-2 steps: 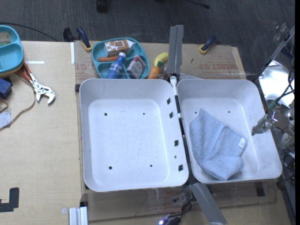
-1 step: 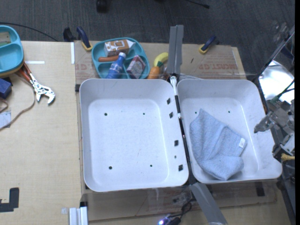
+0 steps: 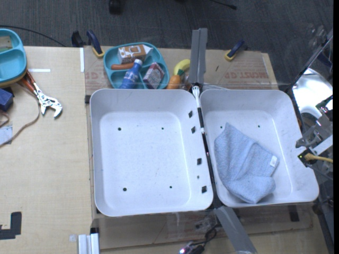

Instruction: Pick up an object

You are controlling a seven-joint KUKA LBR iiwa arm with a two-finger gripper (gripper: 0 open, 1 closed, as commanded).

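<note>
We log the bench (image 3: 47, 184) from left to right. At nine o'clock a wrench (image 3: 46, 102) lies on bare wood, with a blue tray (image 3: 11, 57) at about ten o'clock. At twelve o'clock, behind the bins, a teal dish (image 3: 114, 62) holds small packets and a bottle.

The left bin (image 3: 143, 152) comes next, then the right bin (image 3: 254, 105), which holds the only candidate for picking: a pale blue cloth (image 3: 241, 165). It lies crumpled in the near half of that bin, toward five o'clock on the bin floor, with a small white tag showing at its right edge.

We judge that the cloth will be light, soft and limp. It should drape and sag once lifted, and it is not fragile. A flat patch would likely slide away under the fingers, so we would take hold on a raised fold. The thick rolled hem at the near edge, or the ridge running through the middle, looks best for that.

At the far right, around three o'clock of the frame, the gripper (image 3: 317, 148) sits at the right bin's right rim. We cannot tell how the pincer is set, as its detail is too small and cluttered to read. From the pincer, the cloth lies toward nine o'clock and slightly nearer us, apart from it, with bare bin floor between them.
</note>
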